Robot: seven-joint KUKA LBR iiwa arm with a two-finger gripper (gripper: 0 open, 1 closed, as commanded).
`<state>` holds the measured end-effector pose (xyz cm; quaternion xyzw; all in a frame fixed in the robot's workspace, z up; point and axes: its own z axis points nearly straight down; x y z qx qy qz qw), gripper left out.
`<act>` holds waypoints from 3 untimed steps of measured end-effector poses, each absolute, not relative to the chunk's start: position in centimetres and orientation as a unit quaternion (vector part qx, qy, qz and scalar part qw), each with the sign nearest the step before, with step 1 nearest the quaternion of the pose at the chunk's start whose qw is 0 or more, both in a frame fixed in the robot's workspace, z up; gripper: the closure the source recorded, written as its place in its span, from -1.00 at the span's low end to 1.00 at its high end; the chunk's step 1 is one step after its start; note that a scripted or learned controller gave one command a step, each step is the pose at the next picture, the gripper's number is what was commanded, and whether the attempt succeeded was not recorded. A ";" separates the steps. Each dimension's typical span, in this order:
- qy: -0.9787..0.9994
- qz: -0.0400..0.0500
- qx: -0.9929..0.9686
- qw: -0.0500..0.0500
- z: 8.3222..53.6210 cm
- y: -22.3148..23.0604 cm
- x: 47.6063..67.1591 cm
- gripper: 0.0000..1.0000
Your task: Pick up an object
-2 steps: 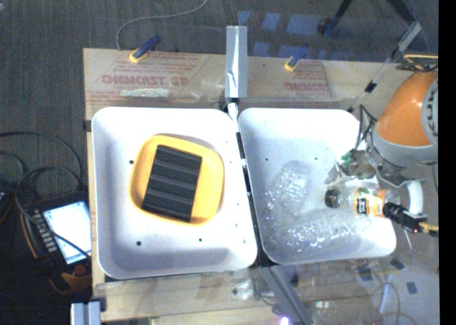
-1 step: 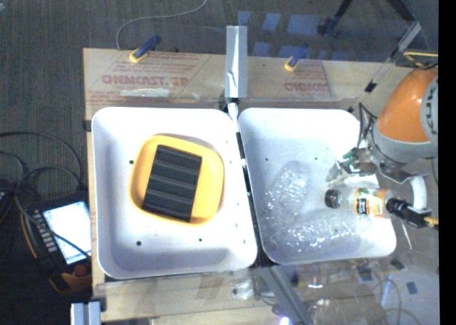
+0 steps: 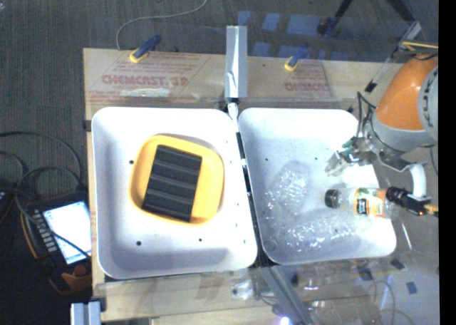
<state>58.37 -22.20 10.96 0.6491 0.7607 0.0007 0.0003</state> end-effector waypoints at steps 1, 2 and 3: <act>0.761 0.001 0.649 -0.001 10.9 -22.0 58.4 -1.00; 0.787 0.008 0.617 0.009 9.4 -21.7 54.5 -1.00; 0.829 0.004 0.559 0.011 9.3 -21.8 54.0 -1.00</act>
